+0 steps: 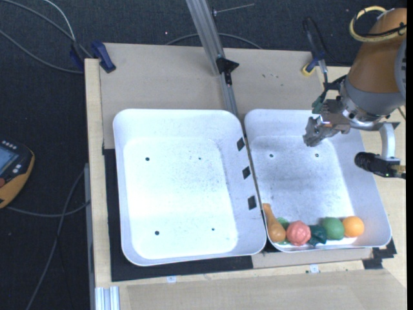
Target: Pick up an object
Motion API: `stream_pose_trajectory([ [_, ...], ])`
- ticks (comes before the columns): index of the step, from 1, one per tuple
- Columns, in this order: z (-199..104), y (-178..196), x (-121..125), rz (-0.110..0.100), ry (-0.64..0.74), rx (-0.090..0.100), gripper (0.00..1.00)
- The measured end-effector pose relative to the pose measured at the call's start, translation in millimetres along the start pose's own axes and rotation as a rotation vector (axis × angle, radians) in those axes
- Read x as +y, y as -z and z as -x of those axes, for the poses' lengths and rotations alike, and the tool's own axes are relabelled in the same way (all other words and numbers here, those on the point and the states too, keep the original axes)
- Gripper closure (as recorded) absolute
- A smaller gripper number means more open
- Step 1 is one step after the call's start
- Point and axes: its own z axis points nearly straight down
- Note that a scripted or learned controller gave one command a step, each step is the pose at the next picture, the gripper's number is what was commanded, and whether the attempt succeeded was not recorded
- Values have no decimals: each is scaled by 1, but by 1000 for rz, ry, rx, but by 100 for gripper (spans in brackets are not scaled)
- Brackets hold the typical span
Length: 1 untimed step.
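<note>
My gripper (316, 134) hangs over the right bin (284, 124) at its one o'clock corner — finger state I cannot tell. Toys (314, 230) line the six o'clock edge — well apart.

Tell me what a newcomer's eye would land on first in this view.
First, the cluster of bright toy-like items crowded along the near edge of the right bin: an orange ball, a green piece, a pink ball and an orange pear-shaped piece. Next, the arm's gripper at that bin's far side, well apart from them. The left bin shows only dark specks.
</note>
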Motion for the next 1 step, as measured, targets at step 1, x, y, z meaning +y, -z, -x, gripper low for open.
stream_pose_trajectory([
  [1,-50,-7,-14,-6,4,2,100],
])
